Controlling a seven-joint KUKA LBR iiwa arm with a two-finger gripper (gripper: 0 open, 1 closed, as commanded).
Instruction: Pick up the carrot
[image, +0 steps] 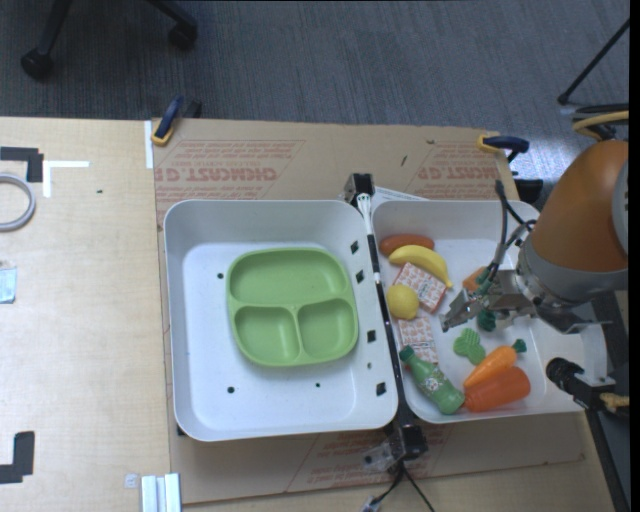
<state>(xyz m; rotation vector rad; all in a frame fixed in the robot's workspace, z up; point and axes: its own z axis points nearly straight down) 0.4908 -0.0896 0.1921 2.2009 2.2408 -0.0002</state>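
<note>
The carrot (492, 365) is a small orange cone lying at a slant in the right bin (455, 215), near its front right corner. It rests against an orange pepper (500, 392) just in front of it. My gripper (462, 312) hangs low over the middle of the right bin, up and to the left of the carrot and apart from it. It points left, toward the cracker packet (430, 291). A small dark green piece (487, 321) lies right under the gripper body. The grey wrist hides part of the bin's right side.
In the right bin lie a green broccoli (468, 347), a green bottle (433, 379), a lemon (402, 301), a banana (420, 262) and a red sausage (407, 243). The left bin (190, 330) holds a green divided plate (292, 305).
</note>
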